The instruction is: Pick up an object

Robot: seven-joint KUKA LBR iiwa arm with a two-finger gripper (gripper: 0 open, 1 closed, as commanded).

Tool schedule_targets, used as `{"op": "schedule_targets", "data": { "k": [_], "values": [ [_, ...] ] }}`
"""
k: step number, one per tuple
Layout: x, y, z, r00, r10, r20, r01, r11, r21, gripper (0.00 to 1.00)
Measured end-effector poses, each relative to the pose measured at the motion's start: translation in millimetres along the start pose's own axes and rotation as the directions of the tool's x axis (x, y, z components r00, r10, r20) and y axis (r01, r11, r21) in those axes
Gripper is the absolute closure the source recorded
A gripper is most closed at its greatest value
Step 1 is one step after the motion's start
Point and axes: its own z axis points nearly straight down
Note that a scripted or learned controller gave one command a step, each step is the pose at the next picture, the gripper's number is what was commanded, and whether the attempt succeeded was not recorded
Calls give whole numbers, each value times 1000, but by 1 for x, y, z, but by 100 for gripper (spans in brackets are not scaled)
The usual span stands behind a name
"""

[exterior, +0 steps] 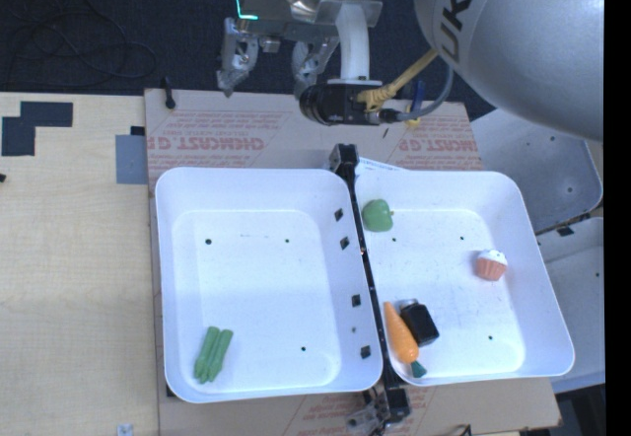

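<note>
**A:** What does the overhead view show?

**B:** Two shallow white bins sit side by side on a bench. The left bin (177,227) holds a green bean pod (213,354) near its front left corner. The right bin (513,217) holds four toys: a green apple (377,215) just beside the divider at the back, a pink cupcake (491,264) near the right wall, and an orange carrot (400,330) touching a small black block (419,322) at the front.

**A:** And the robot?

**B:** The grey arm (513,20) reaches in from the right. Its gripper (277,62) hangs high above the bench, behind the bins, with its two fingers spread apart and nothing between them. Nothing has been picked yet.

**A:** What could go wrong?

**B:** My guess: the apple lies close against the bin wall, so a finger could strike the rim. The carrot and block touch, so closing on one may nudge the other away. The bean pod lies flat and low, and the fingers could slide over it.
</note>
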Motion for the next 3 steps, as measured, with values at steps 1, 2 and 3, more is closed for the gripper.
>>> {"op": "schedule_targets", "data": {
  "k": [1, 2, 3],
  "values": [
    [-1, 42, -38, 1000, 4, -1, -4, 1000, -5, 0],
    [1, 40, -45, 1000, -2, 2, 2, 1000, 3, 100],
    [1, 40, -45, 1000, -3, 2, 3, 1000, 4, 0]
  ]
}}
